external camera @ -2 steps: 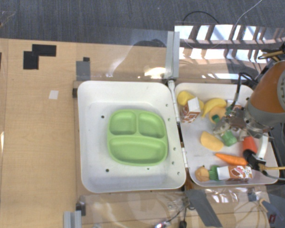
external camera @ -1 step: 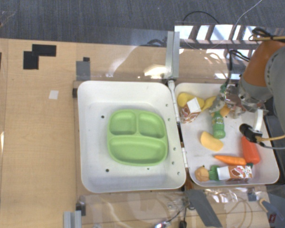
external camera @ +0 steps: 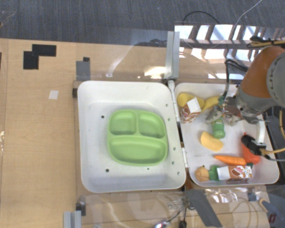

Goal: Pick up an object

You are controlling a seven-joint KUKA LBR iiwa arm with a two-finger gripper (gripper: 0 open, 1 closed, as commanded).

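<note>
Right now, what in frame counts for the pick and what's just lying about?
In play:
gripper, low over the right bin
green bottle just under it
yellow piece
carrot
small carton
lying bottle

Lying about:
left bin
green divided plate in it
black tape marks on the bench

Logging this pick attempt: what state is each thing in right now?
Green plate: flat in the left bin, its compartments bare.
Green bottle: lying under the tool.
Carrot: lying flat.
Labelled bottle: on its side.
Small carton: tipped over.
</note>
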